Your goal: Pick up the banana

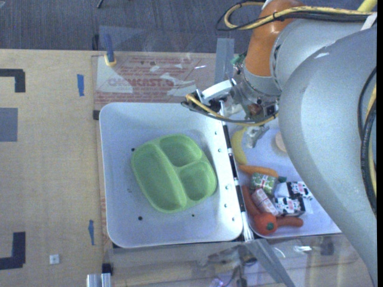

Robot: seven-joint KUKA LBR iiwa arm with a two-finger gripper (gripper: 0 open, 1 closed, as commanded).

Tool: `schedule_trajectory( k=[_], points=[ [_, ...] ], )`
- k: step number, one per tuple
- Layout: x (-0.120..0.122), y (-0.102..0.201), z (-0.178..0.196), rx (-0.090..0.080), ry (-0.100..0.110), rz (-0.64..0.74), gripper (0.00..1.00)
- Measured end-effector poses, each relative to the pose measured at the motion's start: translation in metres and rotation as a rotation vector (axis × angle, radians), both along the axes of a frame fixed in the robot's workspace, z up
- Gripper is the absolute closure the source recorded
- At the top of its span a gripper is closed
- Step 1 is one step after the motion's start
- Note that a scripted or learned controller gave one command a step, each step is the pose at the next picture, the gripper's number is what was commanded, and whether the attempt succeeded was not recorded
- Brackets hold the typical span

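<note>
Right now the pincer (256,133) hangs just beside the banana (239,150), grip unreadable from here; it should probably settle squarely over the curve before closing.

Red lettering on the taped sheet (157,81) behind the bins — blurred, unreadable.

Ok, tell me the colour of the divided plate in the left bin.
Green, as the camera view shows: the three-compartment plastic plate.

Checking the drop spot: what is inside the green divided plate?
The green divided plate in the left bin shows three bare compartments with nothing in them. No part of it is covered; the banana lies in the right bin.
</note>
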State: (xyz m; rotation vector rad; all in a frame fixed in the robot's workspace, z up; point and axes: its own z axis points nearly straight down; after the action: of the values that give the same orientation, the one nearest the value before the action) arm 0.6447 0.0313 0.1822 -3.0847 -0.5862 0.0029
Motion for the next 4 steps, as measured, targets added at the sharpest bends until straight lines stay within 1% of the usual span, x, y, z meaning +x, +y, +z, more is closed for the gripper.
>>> schedule_trajectory(
  k=[1,2,3,4],
  points=[
    [-0.0179,0.0336,-0.0491,-0.027,-0.02,0.113,0.0],
    [-0.0137,0.0374,-0.0505,-0.038,-0.025,-0.015,0.0],
    [-0.0123,0.0384,-0.0509,-0.041,-0.025,-0.063,0.0],
    [-0.0132,0.0396,-0.0487,-0.042,-0.024,-0.062,0.0]
  ],
)
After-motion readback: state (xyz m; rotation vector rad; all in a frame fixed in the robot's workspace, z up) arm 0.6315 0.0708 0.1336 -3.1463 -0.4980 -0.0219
